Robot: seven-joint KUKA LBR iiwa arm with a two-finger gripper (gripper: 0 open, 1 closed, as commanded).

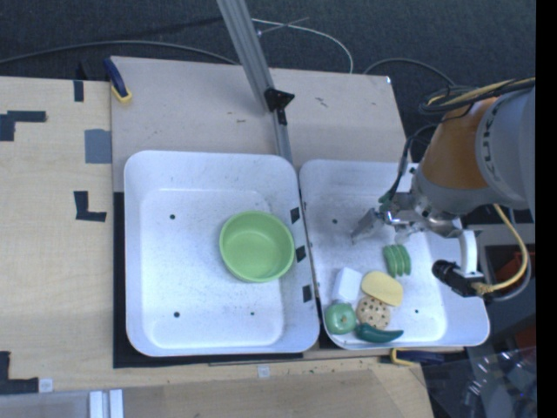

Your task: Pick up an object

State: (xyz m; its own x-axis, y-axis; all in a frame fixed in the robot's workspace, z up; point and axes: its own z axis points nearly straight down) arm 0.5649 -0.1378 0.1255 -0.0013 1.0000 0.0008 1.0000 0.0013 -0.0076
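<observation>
The arm reaches in from the right edge of the tabletop and the claw [370, 225] hangs over the right bin [326, 185], above the bare floor near that bin's middle. Its fingers are spread apart with nothing between them, so no grasp is made: this looks like the approach step, the claw lined up but not yet on a target.

The candidates sit toward the near edge of the right bin. Closest is the small green ribbed piece [397, 259], just beside the claw on the near-right side but apart from it. Past that, a cluster packs the near-left corner of the bin: a yellow piece [383, 287] resting against a speckled cookie-like piece [372, 310], a white block [347, 282], a green apple-like ball [340, 319] and a dark green pepper-shaped piece [379, 333] along the rim.

Over in the left bin [152, 181], a green bowl [256, 246] sits toward the right wall, well apart from the claw.

The next move, I'd judge, calls for a short shift toward the near edge to centre over the ribbed green piece, then a descent and a close. It stands alone, so it looks the easier pick; the crowded corner risks a nudge or a double grab.
</observation>
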